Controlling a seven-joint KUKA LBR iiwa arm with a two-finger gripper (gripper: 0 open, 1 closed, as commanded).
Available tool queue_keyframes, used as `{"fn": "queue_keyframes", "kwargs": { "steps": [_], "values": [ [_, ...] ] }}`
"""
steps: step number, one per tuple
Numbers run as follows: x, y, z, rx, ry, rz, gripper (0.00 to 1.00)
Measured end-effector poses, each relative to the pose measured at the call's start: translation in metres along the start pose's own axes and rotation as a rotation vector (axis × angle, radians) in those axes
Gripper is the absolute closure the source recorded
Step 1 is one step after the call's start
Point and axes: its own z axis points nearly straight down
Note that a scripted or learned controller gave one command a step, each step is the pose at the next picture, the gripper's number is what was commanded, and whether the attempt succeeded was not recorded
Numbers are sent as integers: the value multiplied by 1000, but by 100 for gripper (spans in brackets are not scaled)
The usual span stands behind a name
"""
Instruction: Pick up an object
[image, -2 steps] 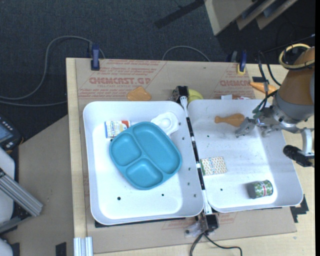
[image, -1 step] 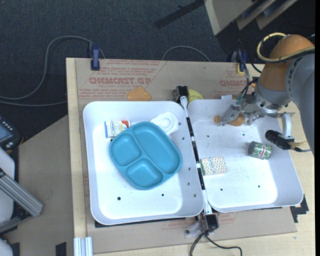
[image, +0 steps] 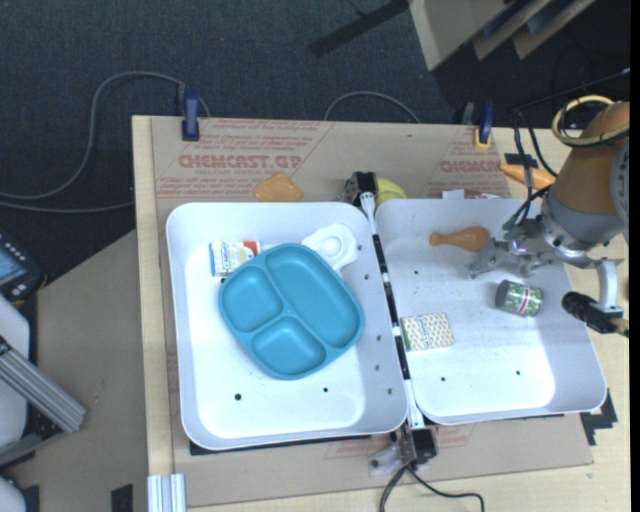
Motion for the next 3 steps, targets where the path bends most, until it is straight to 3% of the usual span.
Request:
{"fn": "queue_keyframes", "kwargs": {
  "steps": [1,2,3],
  "values": [
    [0,-35,0,0,0,-2,0],
    [0,-33,-11,-6,-2,-3,100],
    [0,-33,-10,-5,-1,-3,0]
  ]
}}
